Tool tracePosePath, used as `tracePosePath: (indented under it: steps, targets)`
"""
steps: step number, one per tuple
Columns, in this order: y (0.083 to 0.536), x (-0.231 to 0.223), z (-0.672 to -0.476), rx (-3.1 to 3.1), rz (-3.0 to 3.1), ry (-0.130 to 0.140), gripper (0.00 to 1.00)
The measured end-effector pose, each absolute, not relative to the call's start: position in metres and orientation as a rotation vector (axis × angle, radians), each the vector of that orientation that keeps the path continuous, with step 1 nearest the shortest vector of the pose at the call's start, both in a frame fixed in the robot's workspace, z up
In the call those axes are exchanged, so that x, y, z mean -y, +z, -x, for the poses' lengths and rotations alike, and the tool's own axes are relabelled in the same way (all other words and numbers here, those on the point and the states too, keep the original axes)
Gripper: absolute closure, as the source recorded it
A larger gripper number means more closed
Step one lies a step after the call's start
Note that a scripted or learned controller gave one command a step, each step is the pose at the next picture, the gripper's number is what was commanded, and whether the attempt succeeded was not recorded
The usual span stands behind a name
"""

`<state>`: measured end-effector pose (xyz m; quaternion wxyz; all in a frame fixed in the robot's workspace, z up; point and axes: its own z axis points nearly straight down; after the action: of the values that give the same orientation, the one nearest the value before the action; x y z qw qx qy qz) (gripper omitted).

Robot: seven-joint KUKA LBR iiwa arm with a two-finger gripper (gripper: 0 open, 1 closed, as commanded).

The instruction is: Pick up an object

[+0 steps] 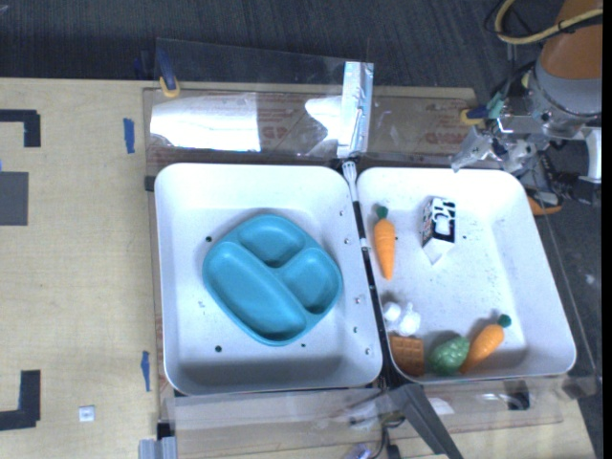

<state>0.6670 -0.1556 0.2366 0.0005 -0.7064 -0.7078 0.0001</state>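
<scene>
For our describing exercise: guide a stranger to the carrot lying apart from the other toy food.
Find the right-hand white bin. Along its left wall, near the back, lies an orange carrot with its green top pointing away. The other carrot sits at the front beside a green vegetable; this one lies alone.

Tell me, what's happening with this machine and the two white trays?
A robot arm waits at the far right corner of the right bin, holding nothing. That bin holds toy food: two carrots, a small carton, a green vegetable and a waffle. The left bin holds a blue divided plate. Nothing is lifted yet.
</scene>
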Motion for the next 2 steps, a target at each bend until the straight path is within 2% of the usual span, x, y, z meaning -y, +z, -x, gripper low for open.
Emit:
tracePosePath:
  steps: [1,2]
  targets:
    - [0.088,0.111,-0.669,2.329,2.118,-0.007,0.0]
    - [0.086,0.099,-0.627,2.246,2.197,-0.002,0.0]
